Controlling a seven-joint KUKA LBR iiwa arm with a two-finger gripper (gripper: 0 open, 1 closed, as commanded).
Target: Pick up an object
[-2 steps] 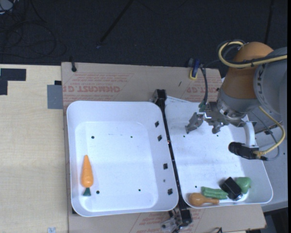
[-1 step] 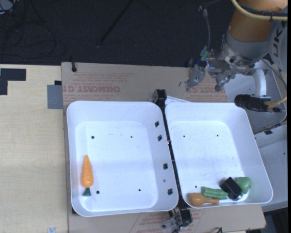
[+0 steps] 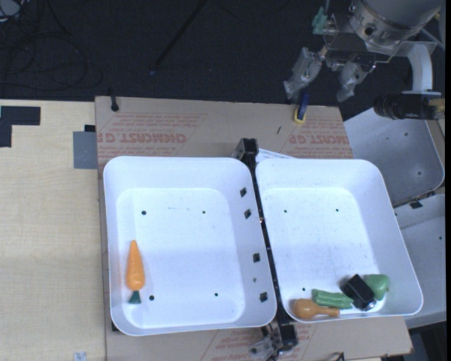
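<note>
1. Gripper (image 3: 325, 81): I see it raised at the far right, beyond both bins and over the dark floor edge; fingers spread apart, nothing between them.
2. Arm (image 3: 395, 6): grey, entering from the far right corner.
3. Left bin (image 3: 173, 173): white; one orange carrot (image 3: 134, 266) lies near its left wall, toward the near corner, green end pointing nearward.
4. Right bin (image 3: 323, 175): white; objects clustered in its near right corner.
5. Cluster contents: tan gourd-shaped piece (image 3: 313, 309), green pod (image 3: 332, 299) touching it, black block (image 3: 358, 291) resting against a pale green piece (image 3: 377, 283).
6. Cardboard sheet (image 3: 210, 126): beneath both bins.
</note>
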